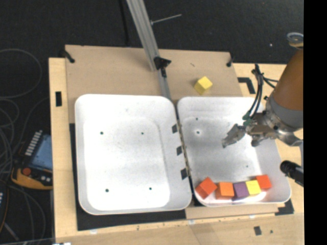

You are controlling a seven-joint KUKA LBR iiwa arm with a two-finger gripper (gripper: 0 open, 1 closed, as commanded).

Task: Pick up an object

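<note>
Several small blocks lie in a row along the front wall of the right bin (214, 111): a red block (206, 187), an orange block (225, 189), a purple block (240, 190), a yellow block (253, 188) and another red block (263, 182). My gripper (243, 138) hovers over the middle right of that bin, well behind the row. It is open and nothing sits between its fingers. The grey wrist with its orange band (291, 86) comes in from the right.
A lone yellow cube (203, 84) rests on the bench behind the right bin, outside it. The left bin (82, 137) stands beside the right one. A slanted metal rail (145, 29) rises from between the bins at the back.
</note>
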